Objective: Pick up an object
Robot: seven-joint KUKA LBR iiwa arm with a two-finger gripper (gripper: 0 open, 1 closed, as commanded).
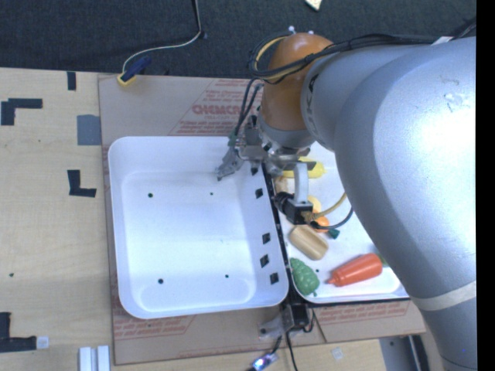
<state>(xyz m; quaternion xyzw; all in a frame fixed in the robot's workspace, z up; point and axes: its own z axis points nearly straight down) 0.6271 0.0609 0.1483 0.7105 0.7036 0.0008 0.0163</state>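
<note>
Gripper (230, 163) hangs over the far edge of the left white bin (124, 207); whether it's open, I cannot tell. Nearest pick, a tan bread-roll toy (308, 243), lies rightward and nearer, across the divider.

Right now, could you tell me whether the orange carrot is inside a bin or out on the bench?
Inside: the carrot lies on the floor of the right bin, beside a green piece.

Brown cardboard sheet (209, 107) beneath the bins, on a wooden bench (46, 230); dark carpet (100, 14) beyond.
</note>
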